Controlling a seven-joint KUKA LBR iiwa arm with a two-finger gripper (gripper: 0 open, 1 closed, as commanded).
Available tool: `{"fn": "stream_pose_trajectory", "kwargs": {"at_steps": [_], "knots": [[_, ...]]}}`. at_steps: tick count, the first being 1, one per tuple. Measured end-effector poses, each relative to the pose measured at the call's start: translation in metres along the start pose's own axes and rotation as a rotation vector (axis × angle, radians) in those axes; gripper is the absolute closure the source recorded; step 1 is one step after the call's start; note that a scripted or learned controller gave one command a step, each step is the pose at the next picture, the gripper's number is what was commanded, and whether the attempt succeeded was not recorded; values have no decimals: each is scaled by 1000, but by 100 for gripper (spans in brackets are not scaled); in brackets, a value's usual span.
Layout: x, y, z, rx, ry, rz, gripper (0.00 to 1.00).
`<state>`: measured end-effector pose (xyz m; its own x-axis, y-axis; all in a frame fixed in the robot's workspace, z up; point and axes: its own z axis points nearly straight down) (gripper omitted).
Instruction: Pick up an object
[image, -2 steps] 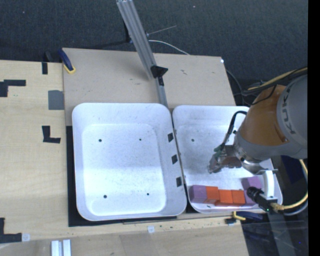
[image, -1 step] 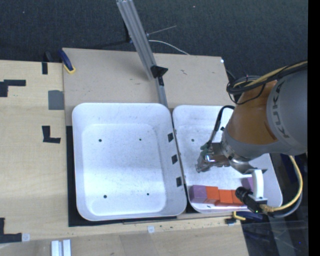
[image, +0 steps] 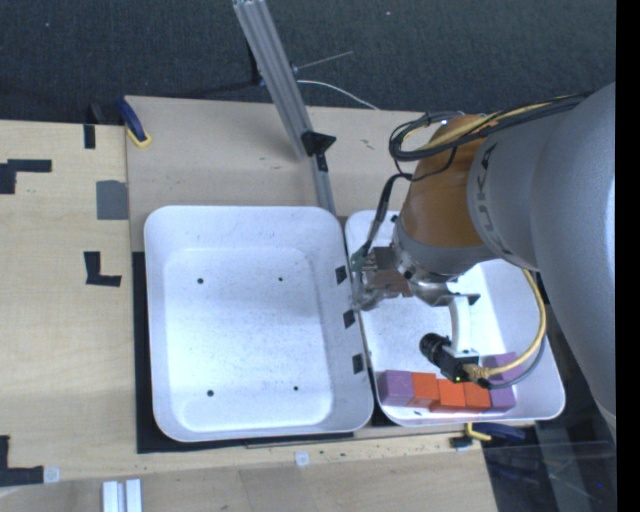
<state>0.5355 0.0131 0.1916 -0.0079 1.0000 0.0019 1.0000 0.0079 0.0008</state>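
Observation:
Along the near wall of the right bin lie a purple block and an orange block, side by side, with another purple piece at their right end. My gripper hangs over the left part of the right bin, close to the wall it shares with the left bin, well above and behind the blocks. The wrist body hides the fingers from the camera. Nothing shows under the gripper.
The left bin lies to the gripper's left, its rim touching the right bin's. A slanted metal post rises behind the bins. The grey arm with its orange band covers the far half of the right bin. Cables loop near the blocks.

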Motion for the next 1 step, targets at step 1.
{"fn": "stream_pose_trajectory", "kwargs": {"at_steps": [1], "knots": [[41,-44,-33,3,1,2,100]]}}
